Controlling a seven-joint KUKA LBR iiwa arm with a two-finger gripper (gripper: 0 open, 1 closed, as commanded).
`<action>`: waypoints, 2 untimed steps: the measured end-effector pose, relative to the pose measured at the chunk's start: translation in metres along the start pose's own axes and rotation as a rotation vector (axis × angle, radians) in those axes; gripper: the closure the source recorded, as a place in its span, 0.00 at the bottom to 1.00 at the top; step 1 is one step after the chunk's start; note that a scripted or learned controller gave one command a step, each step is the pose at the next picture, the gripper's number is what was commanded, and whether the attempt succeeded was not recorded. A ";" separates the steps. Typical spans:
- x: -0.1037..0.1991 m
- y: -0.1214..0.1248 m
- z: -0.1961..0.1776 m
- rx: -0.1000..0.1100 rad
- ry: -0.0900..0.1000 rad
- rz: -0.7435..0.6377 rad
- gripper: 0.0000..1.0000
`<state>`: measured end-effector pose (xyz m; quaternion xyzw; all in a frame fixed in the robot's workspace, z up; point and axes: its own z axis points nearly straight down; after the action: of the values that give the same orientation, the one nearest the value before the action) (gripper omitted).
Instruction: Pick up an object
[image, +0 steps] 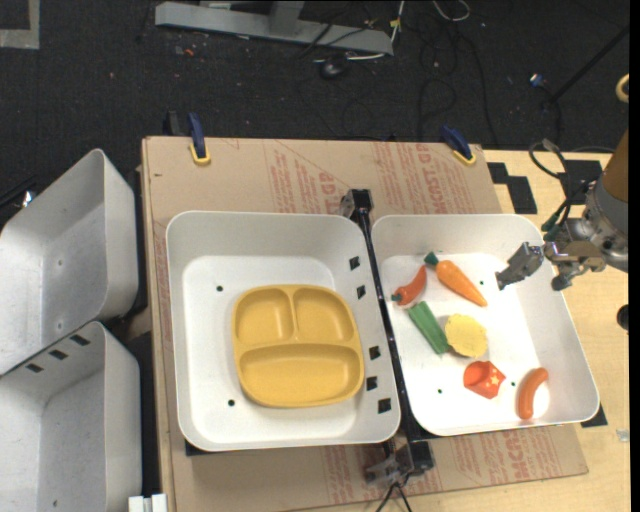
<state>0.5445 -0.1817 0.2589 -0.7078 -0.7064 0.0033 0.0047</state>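
— Dark carpet with loose cables lies behind the bench, and a brown board carries the two white bins. What sits in the left bin?

— One yellow plate with three sections (two small ones at the far side, one long one at the near side). It lies flat, roughly in the middle of that bin.

— And the right bin?

— Toy food, six pieces. An orange carrot lies at a slant near the far side, with a red chili just to its left. Below them a green pod touches a yellow round piece. Nearer the front are a red strawberry and, to its right, an orange sausage close to the bin's corner.

— Where is the claw?

— The gripper hangs over the far right edge of the right bin, with the arm reaching in from the right. Its two fingers stand spread apart, one dark fingertip pointing left toward the carrot, and nothing is between them.

— Is it touching any of the food?

— No. The carrot is the nearest piece, and a strip of bare white bin floor separates it from the fingertip. Every piece rests on the bin floor.

— Anything else on the scene?

— Two more white tubs stand off to the left of the board, and blue clamps hold the board's far edge.
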 end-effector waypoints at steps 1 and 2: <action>0.000 0.002 -0.006 -0.011 -0.003 -0.003 0.00; 0.001 -0.008 0.049 -0.007 -0.001 0.000 0.00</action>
<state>0.5364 -0.1807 0.2104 -0.7078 -0.7065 0.0011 0.0017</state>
